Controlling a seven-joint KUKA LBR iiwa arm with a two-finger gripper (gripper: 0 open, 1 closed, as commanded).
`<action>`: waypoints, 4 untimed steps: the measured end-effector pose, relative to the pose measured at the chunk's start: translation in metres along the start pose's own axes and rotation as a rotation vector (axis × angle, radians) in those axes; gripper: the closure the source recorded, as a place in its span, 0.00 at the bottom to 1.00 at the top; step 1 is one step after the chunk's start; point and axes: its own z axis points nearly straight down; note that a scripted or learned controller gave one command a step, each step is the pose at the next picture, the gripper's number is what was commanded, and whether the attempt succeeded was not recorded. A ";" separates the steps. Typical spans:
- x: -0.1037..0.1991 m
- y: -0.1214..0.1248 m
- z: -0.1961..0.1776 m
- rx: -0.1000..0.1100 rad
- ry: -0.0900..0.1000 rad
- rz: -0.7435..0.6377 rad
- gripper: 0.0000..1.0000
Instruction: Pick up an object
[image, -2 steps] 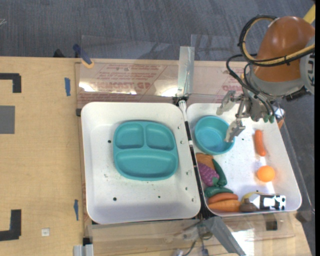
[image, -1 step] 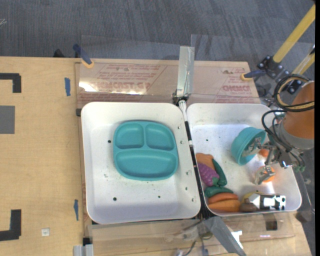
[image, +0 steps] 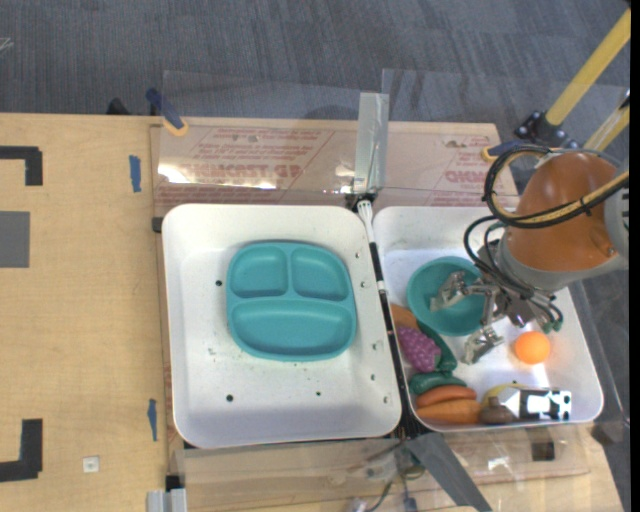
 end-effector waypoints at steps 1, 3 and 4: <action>-0.092 -0.003 0.003 -0.003 0.001 -0.165 0.00; -0.072 -0.069 0.004 -0.004 0.006 -0.075 0.00; -0.077 -0.070 -0.013 0.003 -0.011 -0.072 1.00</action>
